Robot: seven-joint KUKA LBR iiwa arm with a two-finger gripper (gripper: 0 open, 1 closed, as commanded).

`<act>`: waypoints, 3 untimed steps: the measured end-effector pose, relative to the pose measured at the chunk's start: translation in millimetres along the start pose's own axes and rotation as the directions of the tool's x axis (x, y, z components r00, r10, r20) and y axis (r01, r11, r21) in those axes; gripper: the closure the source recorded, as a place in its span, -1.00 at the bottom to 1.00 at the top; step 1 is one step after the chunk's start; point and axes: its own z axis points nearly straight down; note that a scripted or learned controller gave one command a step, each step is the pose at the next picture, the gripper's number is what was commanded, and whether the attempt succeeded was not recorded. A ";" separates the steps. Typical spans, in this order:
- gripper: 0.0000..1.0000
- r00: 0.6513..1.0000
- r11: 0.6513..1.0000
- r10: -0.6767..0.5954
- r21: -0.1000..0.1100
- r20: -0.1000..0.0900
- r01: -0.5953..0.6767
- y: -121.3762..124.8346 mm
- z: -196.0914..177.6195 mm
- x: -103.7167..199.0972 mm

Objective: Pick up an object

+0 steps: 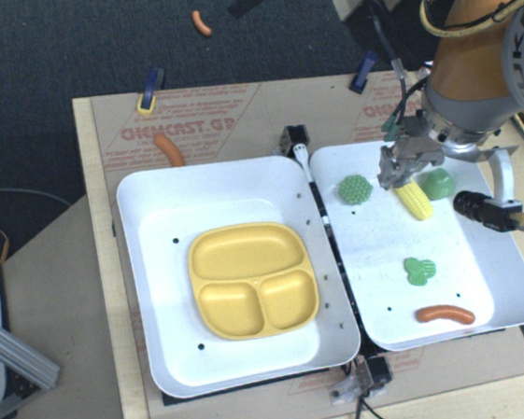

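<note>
The right bin (pixel 496 280) holds a yellow corn cob (pixel 415 200), a round green broccoli-like ball (pixel 355 189), a pale green piece (pixel 439 184), a green clover-shaped toy (pixel 419 270) and an orange sausage (pixel 445 314). My gripper (pixel 401 171) hangs over the bin's far part, just above and left of the corn cob, between the green ball and the pale green piece. Nothing shows between its fingers.
The left bin (pixel 158 291) carries a yellow three-compartment plate (pixel 251 279). An orange sausage (pixel 170 149) lies on the board behind that bin, another (pixel 201 22) on the dark floor. Clamps (pixel 149 92) (pixel 362 72) grip the board's far edge. A black cylinder (pixel 484 210) juts from the arm.
</note>
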 end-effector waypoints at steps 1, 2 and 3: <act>1.00 1.000 1.000 0.005 0.002 0.002 -0.005 3.8 2.4 10.6; 1.00 1.000 1.000 0.005 0.008 0.000 -0.005 2.3 21.2 18.6; 1.00 1.000 1.000 0.006 0.003 0.000 -0.006 -3.9 9.2 10.9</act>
